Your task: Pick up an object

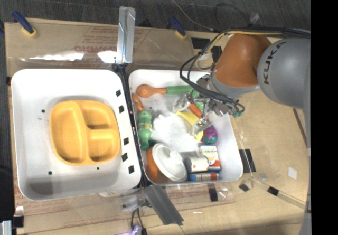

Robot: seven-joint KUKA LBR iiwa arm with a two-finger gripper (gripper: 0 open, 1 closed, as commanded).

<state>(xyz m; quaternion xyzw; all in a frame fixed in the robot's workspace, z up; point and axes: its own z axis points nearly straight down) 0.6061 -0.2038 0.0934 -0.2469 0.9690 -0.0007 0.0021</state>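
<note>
Reached in from three o'clock, arm (280, 70) bent over the right bin (232, 149), gripper (199, 110) down among the clutter in that bin's upper middle. Could not tell how far the fingers stood apart, nor whether anything sat between them: metal, cables and toys overlapped too closely there.

Lay right at the gripper, a yellow piece (186, 118), just toward eight o'clock of the tips, long axis running roughly ten to four. Sat close beside it, an orange bit (195, 108), and a purple ball (210, 134) just toward five o'clock. Stretched along the bin's top edge, toward ten o'clock of the gripper, a green-handled spoon (158, 91), long axis near nine to three. Stood farther off at seven o'clock, a white bowl (170, 162) and small cartons (208, 159).

Judged the yellow piece the likeliest target, being nearest the tips; judged the grasp not yet proven. Needed for a clean pick: fingers straddling its short axis, not its length.

Held in the left bin (31, 96), well apart at nine o'clock, a yellow tray (84, 131).
</note>
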